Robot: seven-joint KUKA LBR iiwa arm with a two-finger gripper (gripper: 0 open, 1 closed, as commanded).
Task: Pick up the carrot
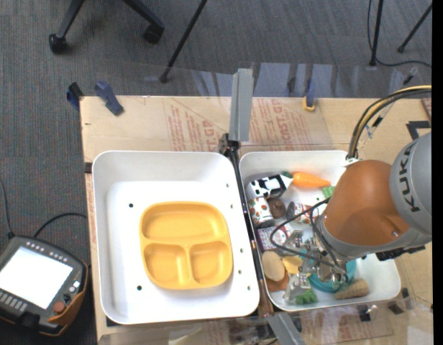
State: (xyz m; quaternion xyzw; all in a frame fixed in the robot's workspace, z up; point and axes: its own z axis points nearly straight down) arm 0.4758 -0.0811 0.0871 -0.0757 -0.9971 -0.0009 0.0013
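Observation:
The carrot is orange with a green tip and lies near the back of the right bin, just left of the arm's orange band. My gripper is down among the toys at the front of the same bin, well in front of the carrot. Cables and the wrist hide much of it, so I cannot make out its fingers.
A yellow divided tray sits in the left bin. The right bin is crowded with small toys: a black-and-white item, a tan round piece, a teal ring, a green piece. A grey post stands behind the bins.

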